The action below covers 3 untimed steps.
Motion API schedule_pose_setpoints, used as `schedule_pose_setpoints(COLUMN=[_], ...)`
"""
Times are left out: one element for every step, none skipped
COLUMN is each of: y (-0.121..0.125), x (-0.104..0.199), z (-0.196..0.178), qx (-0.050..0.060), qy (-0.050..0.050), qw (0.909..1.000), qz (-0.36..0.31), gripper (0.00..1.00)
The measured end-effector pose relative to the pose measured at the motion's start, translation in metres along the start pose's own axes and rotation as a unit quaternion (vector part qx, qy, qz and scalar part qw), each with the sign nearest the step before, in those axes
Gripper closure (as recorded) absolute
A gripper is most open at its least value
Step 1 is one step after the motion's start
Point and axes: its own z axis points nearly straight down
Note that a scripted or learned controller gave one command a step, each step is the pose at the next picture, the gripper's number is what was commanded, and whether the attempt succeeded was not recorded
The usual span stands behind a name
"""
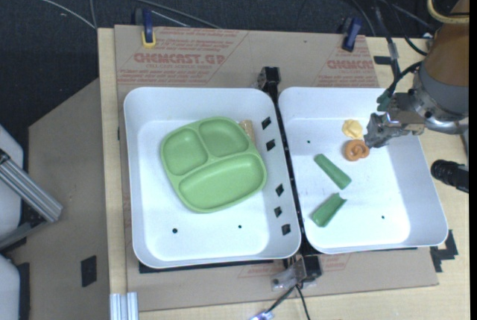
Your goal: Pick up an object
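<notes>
In the right bin (402, 195) lie a yellow piece (352, 128), an orange curled piece (356, 151) and two green sticks (332, 170) (327, 209). My gripper (375, 136) hangs over the bin's upper right part, just right of the orange and yellow pieces. The fingertips point down and left, close to the orange piece. Nothing shows between them.
The left bin (149, 162) holds a green divided plate (213, 162) with a small tan object (247, 129) at its upper right edge. A black clip divider (274, 154) runs between the bins. The arm (447, 65) enters from the right over the bench edge.
</notes>
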Motion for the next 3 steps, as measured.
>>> schedule_pose_setpoints(y=[0.021, 0.030, 0.053], x=[0.040, 0.084, 0.132], z=[0.009, 0.016, 0.030], qx=[0.000, 0.000, 0.000], qy=[0.000, 0.000, 0.000], qw=[1.0000, 1.0000, 1.0000], qz=[0.000, 0.000, 0.000], gripper=[1.00, 1.00, 1.00])
